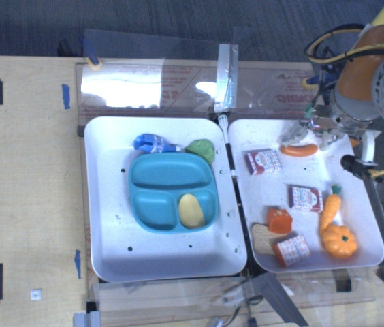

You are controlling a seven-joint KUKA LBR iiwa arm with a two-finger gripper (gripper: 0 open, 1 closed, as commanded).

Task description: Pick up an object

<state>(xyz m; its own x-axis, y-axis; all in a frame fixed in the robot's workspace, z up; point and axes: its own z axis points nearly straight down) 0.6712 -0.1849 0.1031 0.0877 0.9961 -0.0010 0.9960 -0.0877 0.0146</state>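
My gripper (312,129) hangs over the far side of the right bin (376,251), reaching in from the right under the orange-banded wrist. Just beneath and a little left of it lies an orange-red sausage (299,150); whether they touch is unclear. Further in the right bin are a red-and-white packet (263,161), a second packet (305,197), a third packet (292,249), a red block (280,220), a carrot (329,210), an orange pumpkin (338,241) and a slice of bread (262,237).
The left bin (103,203) holds a blue divided tray (168,182) with a yellow potato-like piece (191,210) in its front right compartment. A green item (202,148) and a blue item (152,142) lie behind the tray. A clear panel (151,80) stands behind the bins.
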